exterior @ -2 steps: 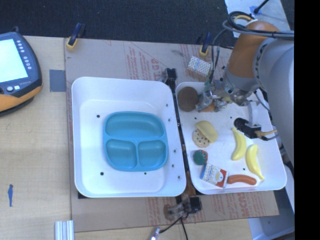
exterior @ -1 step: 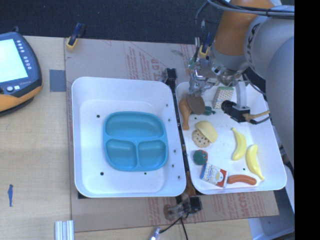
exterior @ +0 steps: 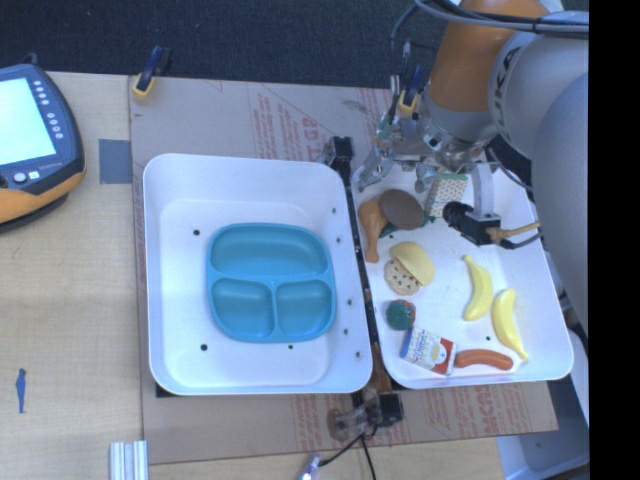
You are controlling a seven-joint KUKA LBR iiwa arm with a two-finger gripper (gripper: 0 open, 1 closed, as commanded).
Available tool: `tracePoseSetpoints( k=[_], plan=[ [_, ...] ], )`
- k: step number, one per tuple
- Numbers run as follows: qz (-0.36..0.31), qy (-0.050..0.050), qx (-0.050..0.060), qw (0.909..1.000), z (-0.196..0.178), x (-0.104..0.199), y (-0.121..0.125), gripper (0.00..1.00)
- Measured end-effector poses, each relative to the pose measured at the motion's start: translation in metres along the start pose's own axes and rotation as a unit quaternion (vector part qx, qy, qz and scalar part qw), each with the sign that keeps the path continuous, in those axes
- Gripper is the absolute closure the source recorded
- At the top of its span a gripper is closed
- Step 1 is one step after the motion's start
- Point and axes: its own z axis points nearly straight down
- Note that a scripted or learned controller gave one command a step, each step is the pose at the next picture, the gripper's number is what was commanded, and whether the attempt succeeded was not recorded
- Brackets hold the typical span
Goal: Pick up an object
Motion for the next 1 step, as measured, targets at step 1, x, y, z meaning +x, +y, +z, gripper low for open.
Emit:
tracePoseSetpoints(
  k=[1],
  plan=[
    [0.0,-0.001,0.002,1.0,0.0959,-0.0631,-0.0379,0.0]
  ],
)
